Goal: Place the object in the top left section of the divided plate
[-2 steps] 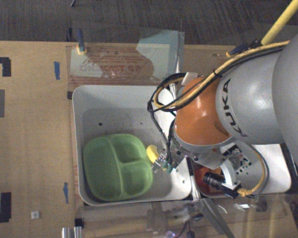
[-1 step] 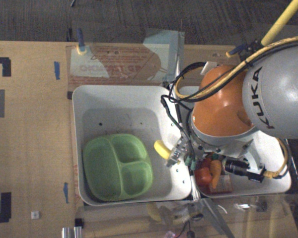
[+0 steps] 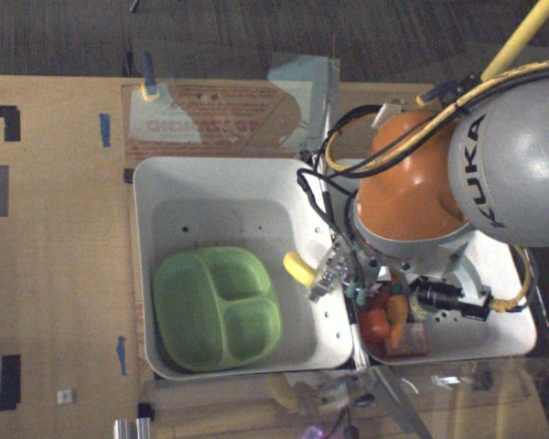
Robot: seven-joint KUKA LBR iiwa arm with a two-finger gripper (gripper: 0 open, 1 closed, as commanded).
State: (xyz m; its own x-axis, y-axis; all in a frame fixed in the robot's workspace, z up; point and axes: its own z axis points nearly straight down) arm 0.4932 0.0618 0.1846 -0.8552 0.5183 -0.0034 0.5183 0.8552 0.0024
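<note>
A green divided plate (image 3: pixel 217 307) with three sections lies in the left white bin (image 3: pixel 165 190), toward its front left. To the plate's right, a small yellow object (image 3: pixel 298 267) sits at the tip of my gripper (image 3: pixel 315 276), just off the plate's right rim. The gripper is shut on the yellow object, whose right end is hidden between the fingers. The grey and orange arm (image 3: pixel 421 181) reaches in from the right and covers the wall between the two bins.
The right white bin (image 3: pixel 503 337) holds a red round item (image 3: pixel 374 325) and an orange item (image 3: pixel 398 314) at its front left corner, partly under the wrist. Black cables (image 3: pixel 325 167) loop over the left bin's back right corner. A clear plastic sheet (image 3: pixel 210 117) lies behind the left bin.
</note>
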